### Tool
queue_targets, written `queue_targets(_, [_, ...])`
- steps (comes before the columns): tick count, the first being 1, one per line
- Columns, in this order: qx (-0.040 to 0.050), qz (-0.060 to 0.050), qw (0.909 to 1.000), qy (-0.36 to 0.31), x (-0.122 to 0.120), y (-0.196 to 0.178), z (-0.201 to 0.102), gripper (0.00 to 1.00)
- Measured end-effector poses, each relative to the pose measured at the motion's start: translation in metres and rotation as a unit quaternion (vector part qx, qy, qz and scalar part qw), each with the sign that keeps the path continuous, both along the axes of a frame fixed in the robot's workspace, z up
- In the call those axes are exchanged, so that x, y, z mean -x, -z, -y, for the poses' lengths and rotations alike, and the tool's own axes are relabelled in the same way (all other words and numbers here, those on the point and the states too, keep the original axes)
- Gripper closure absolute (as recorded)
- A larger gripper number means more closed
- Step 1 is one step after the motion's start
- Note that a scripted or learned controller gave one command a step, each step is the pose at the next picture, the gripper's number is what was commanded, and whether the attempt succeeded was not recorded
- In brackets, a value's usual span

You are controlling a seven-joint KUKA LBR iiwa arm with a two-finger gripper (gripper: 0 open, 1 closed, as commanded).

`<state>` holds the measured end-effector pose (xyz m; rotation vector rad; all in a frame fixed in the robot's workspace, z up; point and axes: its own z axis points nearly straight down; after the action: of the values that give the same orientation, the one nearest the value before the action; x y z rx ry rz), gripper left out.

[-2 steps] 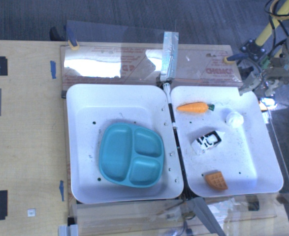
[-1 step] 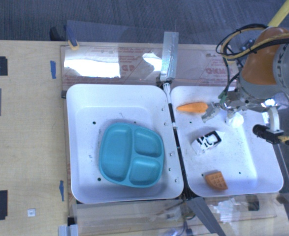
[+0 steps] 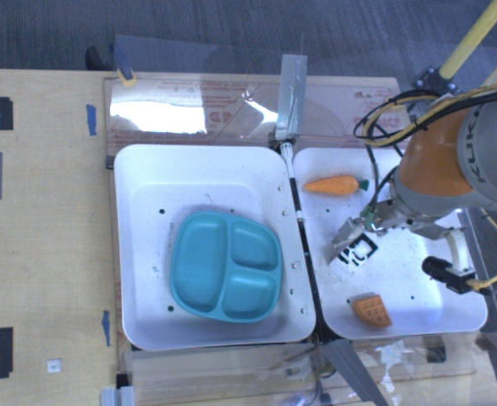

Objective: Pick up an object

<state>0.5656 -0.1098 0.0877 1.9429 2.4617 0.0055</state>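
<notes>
Two objects lie in the right bin (image 3: 451, 315): a carrot (image 3: 333, 186) near its far edge, long axis crosswise, and an orange wedge (image 3: 372, 310) near its front. The gripper (image 3: 354, 248) hangs between them, nothing visibly held; whether its jaws are wide or narrow I cannot tell

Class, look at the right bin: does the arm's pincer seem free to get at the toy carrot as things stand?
Probably yes. The carrot lies in the open near the far wall of the right bin, nothing on it, and the pincer hangs close by.
</notes>
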Motion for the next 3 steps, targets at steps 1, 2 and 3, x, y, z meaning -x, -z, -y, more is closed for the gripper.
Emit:
queue_targets(1, [0.0007, 0.004, 1.0, 0.0, -0.002, -0.012, 0.0, 1.0])
queue_targets(2, [0.0006, 0.003, 1.0, 0.0, -0.002, -0.012, 0.0, 0.0])
queue_targets(3, [-0.0003, 0.0, 1.0, 0.009, 0.066, 0.0, -0.013, 0.0])
